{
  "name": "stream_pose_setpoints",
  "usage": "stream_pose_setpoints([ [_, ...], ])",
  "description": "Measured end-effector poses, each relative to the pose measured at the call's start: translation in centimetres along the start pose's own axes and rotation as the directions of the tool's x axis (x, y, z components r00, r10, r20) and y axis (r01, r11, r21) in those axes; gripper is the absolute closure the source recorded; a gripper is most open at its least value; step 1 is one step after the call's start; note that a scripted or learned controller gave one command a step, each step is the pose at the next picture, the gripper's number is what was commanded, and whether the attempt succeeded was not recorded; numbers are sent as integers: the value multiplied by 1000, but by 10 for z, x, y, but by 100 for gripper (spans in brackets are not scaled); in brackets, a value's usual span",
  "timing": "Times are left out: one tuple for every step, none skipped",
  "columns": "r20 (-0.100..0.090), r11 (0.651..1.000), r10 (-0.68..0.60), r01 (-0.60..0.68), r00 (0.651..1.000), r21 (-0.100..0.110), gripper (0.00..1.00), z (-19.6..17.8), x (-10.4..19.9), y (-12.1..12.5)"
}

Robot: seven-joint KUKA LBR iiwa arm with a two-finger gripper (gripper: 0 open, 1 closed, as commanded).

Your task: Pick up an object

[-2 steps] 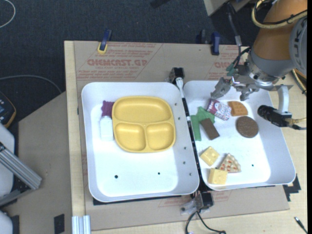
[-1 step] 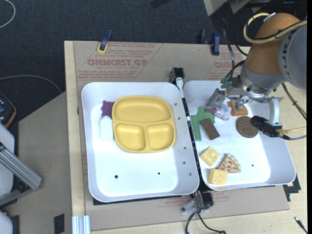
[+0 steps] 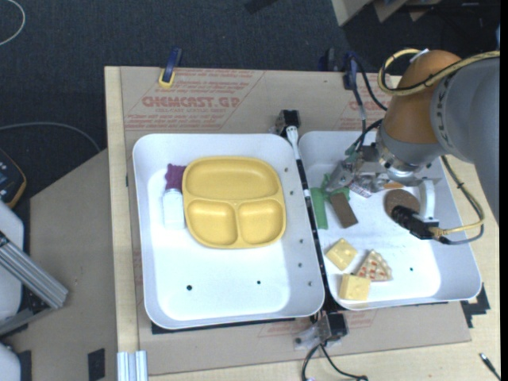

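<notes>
My gripper [image 3: 352, 178] hangs low over the upper left part of the right bin [image 3: 425, 264]. Just below it lies a brown rectangular piece [image 3: 343, 210], with a green strip [image 3: 319, 205] to its left along the bin's wall. A round brown cookie [image 3: 399, 198] sits to the gripper's right, partly under the wrist. Toward the bin's front lie a pale yellow cheese block [image 3: 342, 254], a pizza slice [image 3: 376, 268] and another yellow block [image 3: 355, 287]. Nothing visibly hangs from the gripper.
The left bin [image 3: 230, 288] holds a yellow divided plate [image 3: 234, 200] and a purple and white bottle [image 3: 172, 194] beside it. A black cable [image 3: 421, 226] runs from the wrist across the right bin. The arm's orange band [image 3: 417, 94] rises over the bin's back edge.
</notes>
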State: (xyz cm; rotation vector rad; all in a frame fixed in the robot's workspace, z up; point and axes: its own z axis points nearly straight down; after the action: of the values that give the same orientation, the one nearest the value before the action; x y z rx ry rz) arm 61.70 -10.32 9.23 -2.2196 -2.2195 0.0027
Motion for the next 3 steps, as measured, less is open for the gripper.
stream_pose_setpoints([
  [3,1000,1,-1,1000,-6,0,3,-1,2],
  [9,1000,2,-2,1000,-14,100,-10,-4,4],
  [2,1000,-1,1,1000,-9,100,-70,5,5],
])
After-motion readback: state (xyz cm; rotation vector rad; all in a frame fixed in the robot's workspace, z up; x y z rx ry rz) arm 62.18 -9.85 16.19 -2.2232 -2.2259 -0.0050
